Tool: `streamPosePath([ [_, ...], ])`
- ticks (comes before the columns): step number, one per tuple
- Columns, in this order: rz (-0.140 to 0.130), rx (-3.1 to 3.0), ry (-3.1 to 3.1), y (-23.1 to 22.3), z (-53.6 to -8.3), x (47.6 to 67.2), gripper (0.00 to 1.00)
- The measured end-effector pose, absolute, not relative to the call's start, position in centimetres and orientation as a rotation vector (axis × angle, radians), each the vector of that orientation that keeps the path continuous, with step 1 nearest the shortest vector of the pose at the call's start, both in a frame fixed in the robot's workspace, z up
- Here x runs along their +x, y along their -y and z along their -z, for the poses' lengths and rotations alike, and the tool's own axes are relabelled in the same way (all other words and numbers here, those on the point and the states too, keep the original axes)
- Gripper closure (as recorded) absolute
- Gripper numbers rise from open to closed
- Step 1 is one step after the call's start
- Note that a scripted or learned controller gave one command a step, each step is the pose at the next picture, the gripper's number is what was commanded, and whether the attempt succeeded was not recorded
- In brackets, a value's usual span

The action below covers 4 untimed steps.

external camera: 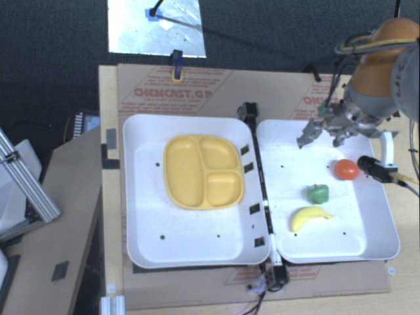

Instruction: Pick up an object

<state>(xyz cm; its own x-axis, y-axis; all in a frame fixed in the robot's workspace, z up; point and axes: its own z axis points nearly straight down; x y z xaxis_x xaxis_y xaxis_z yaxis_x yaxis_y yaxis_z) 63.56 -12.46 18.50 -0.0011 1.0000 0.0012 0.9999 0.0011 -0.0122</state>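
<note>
In the right bin lie three toy foods: an orange-red tomato near the right side, a green pepper in the middle, and a yellow banana below it. My gripper hangs over the bin's upper part, up and to the left of the tomato, apart from all three. Its two fingers stand spread, with nothing between them.
The left bin holds a yellow divided plate. A black clamp strip runs between the bins. Cardboard lines the bench beneath. A foil sheet lies at the back left.
</note>
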Motion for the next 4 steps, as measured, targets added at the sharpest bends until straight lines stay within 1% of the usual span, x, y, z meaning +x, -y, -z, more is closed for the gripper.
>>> streamPosePath([
  [1,0.001,-2.219,2.226,12.4,-19.4,63.8,0.0],
  [2,-0.001,-2.219,2.223,12.4,-13.2,63.9,0.0],
  [3,-0.002,-2.219,2.223,12.3,-8.2,63.9,0.0],
  [4,0.005,-2.224,2.226,12.4,-9.6,64.1,1.0],
])
